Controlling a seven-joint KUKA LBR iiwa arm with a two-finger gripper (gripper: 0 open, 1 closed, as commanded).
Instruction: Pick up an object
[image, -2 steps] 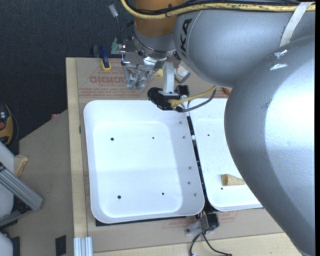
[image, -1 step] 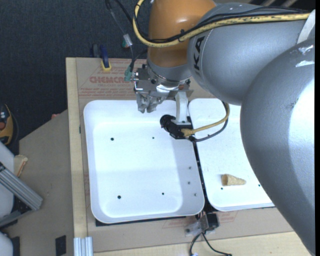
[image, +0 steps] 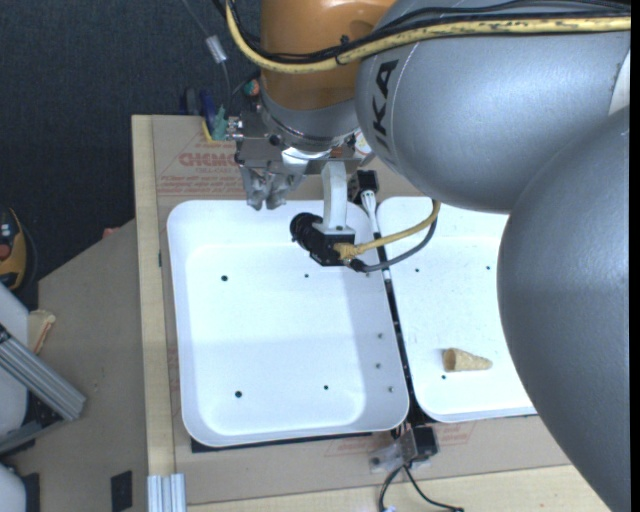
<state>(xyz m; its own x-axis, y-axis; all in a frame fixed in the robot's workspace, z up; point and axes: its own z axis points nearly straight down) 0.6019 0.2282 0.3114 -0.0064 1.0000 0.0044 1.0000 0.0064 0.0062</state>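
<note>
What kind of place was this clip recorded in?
Probably a robotics lab bench set up for bin picking: a grey arm with an orange band reaches over two shallow white plastic bins on a wooden board, with loose cables running across.

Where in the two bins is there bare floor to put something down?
The left bin has bare floor from its near rim up to the end effector at its far edge. The right bin is bare around the small tan piece; the arm covers its right part.
</note>
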